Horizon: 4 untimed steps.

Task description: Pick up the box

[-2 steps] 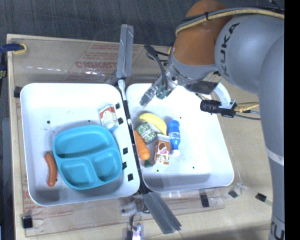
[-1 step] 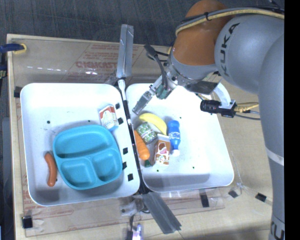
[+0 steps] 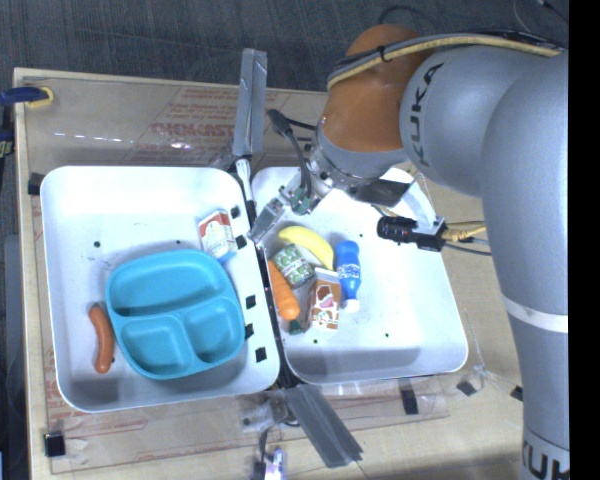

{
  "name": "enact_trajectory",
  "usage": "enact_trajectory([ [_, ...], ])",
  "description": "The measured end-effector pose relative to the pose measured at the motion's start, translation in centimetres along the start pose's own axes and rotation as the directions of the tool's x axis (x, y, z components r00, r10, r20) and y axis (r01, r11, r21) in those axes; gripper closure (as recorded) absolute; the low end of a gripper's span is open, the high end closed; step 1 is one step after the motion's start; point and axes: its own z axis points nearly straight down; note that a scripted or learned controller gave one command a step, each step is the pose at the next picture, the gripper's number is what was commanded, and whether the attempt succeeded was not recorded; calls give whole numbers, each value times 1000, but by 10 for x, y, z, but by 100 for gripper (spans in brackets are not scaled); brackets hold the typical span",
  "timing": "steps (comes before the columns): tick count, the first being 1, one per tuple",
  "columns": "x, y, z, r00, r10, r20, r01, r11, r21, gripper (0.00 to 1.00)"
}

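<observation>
The box (image 3: 324,303) lies in the right bin (image 3: 420,343), touching the carrot (image 3: 284,290), just below the banana (image 3: 310,243). The gripper (image 3: 280,208) hangs above the banana's left end; I cannot tell its grip state. Another carton (image 3: 216,234) sits beside the blue tray (image 3: 175,313).

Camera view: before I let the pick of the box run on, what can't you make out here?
- Gripper: finger state, too small and masked by the wrist, in the camera view.
- Box in the right bin: print too small to read; carrot and blue bottle crowd its sides.
- Small carton in the left bin: lower edge hidden by the blue tray.
</observation>
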Motion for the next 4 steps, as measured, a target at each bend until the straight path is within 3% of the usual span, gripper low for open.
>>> enact_trajectory([
  [1,-22,33,-1,994,-106,3,106,994,-2,0],
  [2,-32,12,0,999,-39,-1,39,999,1,0],
  [3,-16,34,-1,1000,-11,3,11,1000,-2,0],
  [4,-9,36,0,998,-64,-1,64,998,1,0],
])
